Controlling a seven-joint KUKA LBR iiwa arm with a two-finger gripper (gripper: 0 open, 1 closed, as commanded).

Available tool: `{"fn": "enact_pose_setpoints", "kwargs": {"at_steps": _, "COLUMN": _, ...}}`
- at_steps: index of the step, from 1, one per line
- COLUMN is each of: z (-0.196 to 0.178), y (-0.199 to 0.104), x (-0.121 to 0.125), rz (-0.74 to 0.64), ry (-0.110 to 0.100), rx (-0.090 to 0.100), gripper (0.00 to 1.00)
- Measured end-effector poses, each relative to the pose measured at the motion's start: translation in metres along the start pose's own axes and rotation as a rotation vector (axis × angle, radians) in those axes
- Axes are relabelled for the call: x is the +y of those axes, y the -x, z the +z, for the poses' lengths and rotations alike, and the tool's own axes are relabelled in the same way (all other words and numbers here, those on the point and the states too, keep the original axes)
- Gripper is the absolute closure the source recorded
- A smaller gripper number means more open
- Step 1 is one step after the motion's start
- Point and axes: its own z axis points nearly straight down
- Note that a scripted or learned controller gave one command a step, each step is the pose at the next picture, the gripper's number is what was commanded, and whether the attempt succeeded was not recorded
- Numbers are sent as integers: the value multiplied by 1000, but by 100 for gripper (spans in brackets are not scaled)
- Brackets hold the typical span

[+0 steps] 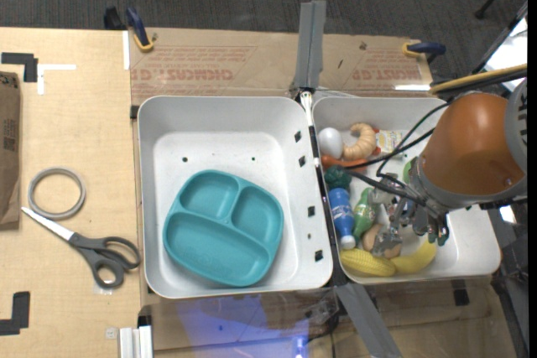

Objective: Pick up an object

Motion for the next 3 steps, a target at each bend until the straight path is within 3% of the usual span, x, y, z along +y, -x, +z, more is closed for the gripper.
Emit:
{"fn": "enact_pose_setpoints", "kwargs": {"at_steps": 2, "z": 0, "y": 0, "x": -1, "rz": 1, "ry": 1, "rx": 2, "gripper": 0}}
{"fn": "enact_pose_setpoints", "kwargs": {"at_steps": 3, "z": 1, "y": -1, "x": 1, "rz": 81, "ry": 3, "rx": 5, "gripper": 0}}
